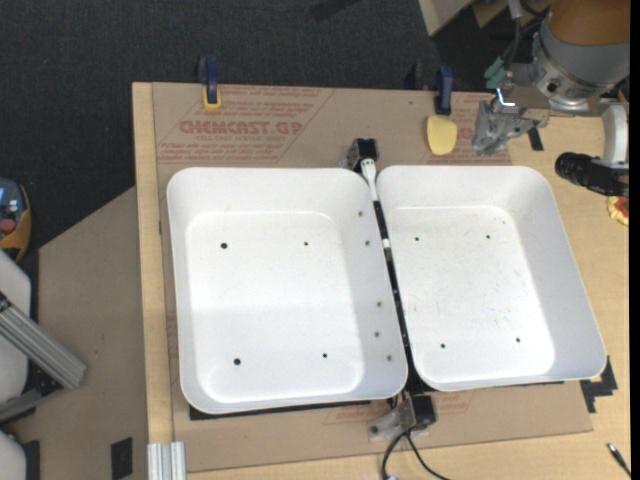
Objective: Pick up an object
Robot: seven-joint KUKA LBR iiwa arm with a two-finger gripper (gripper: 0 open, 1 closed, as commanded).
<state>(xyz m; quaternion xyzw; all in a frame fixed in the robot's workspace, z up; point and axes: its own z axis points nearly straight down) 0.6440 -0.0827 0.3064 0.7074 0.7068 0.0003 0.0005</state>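
Yellow and small, the object (441, 135) lies on the brown board (260, 128), outside both bins, just beyond the far rim of the right bin (490, 278) near that bin's far-left corner; its exact shape is hard to make out, though it looks rounded and soft-edged; the gripper (497, 128) hangs just beside it, to its right, over the same strip of board behind the right bin, and nothing sits between the fingers; whether those fingers are apart or together I cannot tell, since they read as a tangle of grey metal; above the gripper rises the grey wrist with its orange band (595, 8), reaching in from the right bin's far-right side; a blue clamp (443, 88) stands just behind the object at the board's far edge, and a second blue-and-yellow clamp (209, 80) stands well to the left, behind the left bin (280, 288); the left bin touches the right bin along their shared rim, where a black strip (385, 258) runs between them.
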